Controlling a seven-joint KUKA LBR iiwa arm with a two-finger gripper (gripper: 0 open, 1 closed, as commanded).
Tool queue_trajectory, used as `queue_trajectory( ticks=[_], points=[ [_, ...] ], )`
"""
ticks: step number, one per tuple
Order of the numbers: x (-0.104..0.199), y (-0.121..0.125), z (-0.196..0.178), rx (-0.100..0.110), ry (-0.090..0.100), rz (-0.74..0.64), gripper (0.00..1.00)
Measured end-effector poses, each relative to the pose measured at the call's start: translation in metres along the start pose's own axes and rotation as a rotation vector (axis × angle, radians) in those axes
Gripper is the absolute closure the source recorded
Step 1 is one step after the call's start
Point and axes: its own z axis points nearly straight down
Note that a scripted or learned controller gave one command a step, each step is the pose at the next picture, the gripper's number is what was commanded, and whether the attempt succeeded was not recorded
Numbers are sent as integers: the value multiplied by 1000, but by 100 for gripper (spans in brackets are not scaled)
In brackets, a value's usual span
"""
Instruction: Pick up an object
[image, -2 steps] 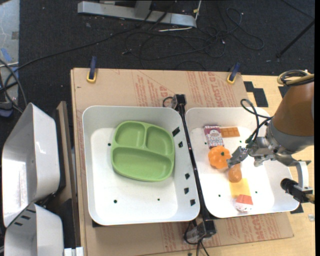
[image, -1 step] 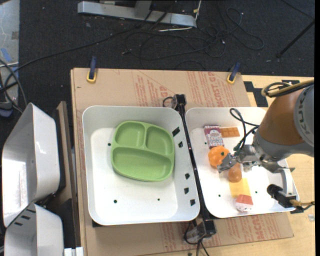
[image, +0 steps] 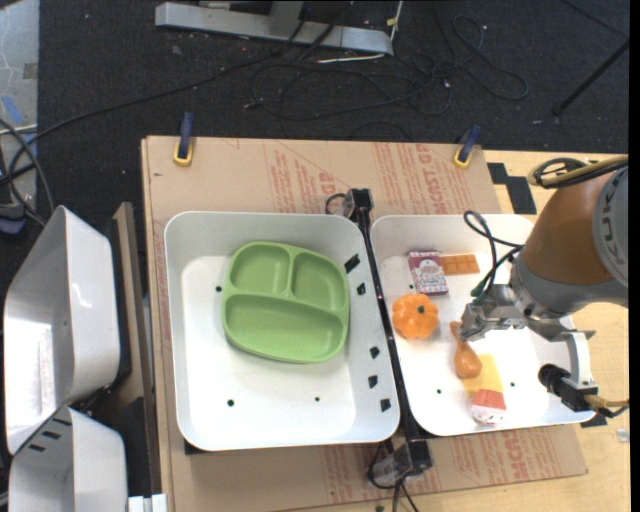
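A grey arm with an orange band reaches in from the right of the frame, its end effector (image: 478, 318) lowered into the right bin (image: 530, 405) at centre right; whether it is spread or pressed together cannot be told from this angle. Just left of the end effector sits a small orange pumpkin (image: 415, 316), and just below it lies an orange, pear-shaped piece (image: 466, 360), either touching or very nearly so. A yellow and white carton with a red end (image: 487, 390) rests against that piece, toward the bin's lower edge. Above the pumpkin, near the bin's upper wall, a purple and white box (image: 427, 271) lies beside a flat orange cracker-like piece (image: 459, 264). The objects crowd the bin's left half, hemming in the end effector on its left and lower sides, while the bin's floor to the lower right shows bare white. In the left bin (image: 190, 390), a green divided plate (image: 287, 302) sits toward the upper middle, with bare floor along the lower edge. Both bins rest on a cardboard-covered surface (image: 260, 165) held by two yellow clamps (image: 183, 140) at the top.
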Motion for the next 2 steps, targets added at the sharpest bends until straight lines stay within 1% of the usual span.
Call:
queue_trajectory(
  ticks=[1,2],
  points=[
    [-2,2,-41,-6,-2,-4,100],
    [8,1,-93,-8,-3,-7,100]
  ],
)
